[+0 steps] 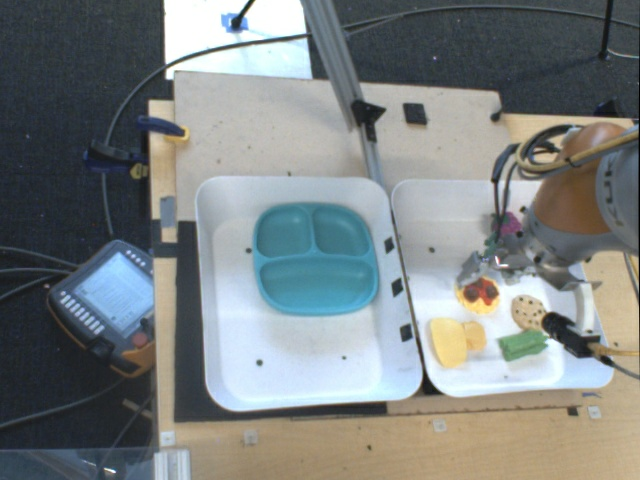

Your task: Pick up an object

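Camera view: arm comes in from the right, gripper (487,268) low over the right bin (425,228), directly above a small yellow piece w/ red-dark topping (481,293). That's prob. the pick target, as the approach lines up on it. Can't tell if the gripper is parted or closed, or if it touches the piece.

Other stuff close by: cookie (527,312) just right of target, green block (522,345) below it, yellow slab (451,342) near front-left. Crowded, so neighbours could get nudged. Left bin (225,298) holds a teal divided plate (315,258), well apart, no obstruction.
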`<act>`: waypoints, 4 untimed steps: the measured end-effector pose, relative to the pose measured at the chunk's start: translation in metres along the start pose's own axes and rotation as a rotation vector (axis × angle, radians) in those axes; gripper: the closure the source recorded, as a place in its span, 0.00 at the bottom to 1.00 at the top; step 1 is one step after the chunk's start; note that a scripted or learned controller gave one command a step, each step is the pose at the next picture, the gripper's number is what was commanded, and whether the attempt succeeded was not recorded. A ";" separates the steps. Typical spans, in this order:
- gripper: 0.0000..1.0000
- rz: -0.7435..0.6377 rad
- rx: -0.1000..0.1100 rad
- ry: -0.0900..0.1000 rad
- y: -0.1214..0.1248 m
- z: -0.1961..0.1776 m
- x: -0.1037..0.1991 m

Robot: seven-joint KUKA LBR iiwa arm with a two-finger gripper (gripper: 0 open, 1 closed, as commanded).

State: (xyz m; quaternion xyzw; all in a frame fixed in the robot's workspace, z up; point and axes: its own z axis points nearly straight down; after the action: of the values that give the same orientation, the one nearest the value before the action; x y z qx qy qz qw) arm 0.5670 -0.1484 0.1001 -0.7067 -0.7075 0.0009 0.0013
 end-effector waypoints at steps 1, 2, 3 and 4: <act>1.00 -0.001 -0.008 -0.001 0.002 -0.015 0.000; 1.00 -0.003 -0.011 -0.002 0.002 -0.079 0.003; 1.00 -0.004 -0.010 -0.002 0.004 -0.133 0.002; 1.00 -0.009 -0.006 0.001 0.011 -0.143 0.059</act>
State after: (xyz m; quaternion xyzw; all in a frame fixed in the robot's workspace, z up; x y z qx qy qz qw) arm 0.5785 -0.0895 0.2427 -0.7034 -0.7108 -0.0018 -0.0006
